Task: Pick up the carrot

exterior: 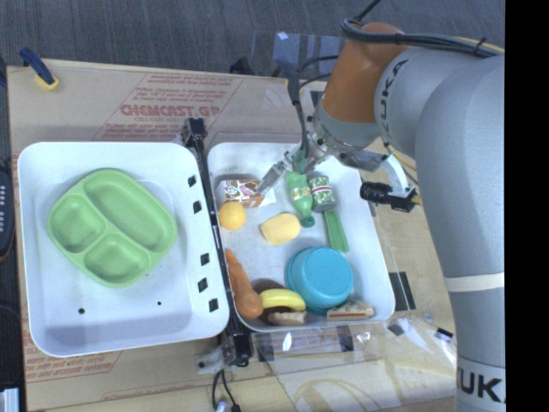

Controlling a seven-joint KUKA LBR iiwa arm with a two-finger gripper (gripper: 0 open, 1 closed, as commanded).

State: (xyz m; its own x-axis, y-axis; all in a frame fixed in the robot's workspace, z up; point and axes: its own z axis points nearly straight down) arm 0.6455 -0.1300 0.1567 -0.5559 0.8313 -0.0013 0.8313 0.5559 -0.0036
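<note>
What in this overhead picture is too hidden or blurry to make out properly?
- Gripper: small and blurred under the wrist in the camera view, so its fingers' state is unclear.
- Brown item: half hidden by the banana; identity unclear.
- Carrot: its lower end is hard to separate from that clutter.
- Packet: label too small to read.

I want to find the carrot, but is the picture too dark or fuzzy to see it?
In the camera view, soft even light with faint shadows; slightly fuzzy all over, yet the carrot reads clearly against the right bin's left wall. The gripper looks blurrier, and a clear plastic strip at the front edge glares.
</note>
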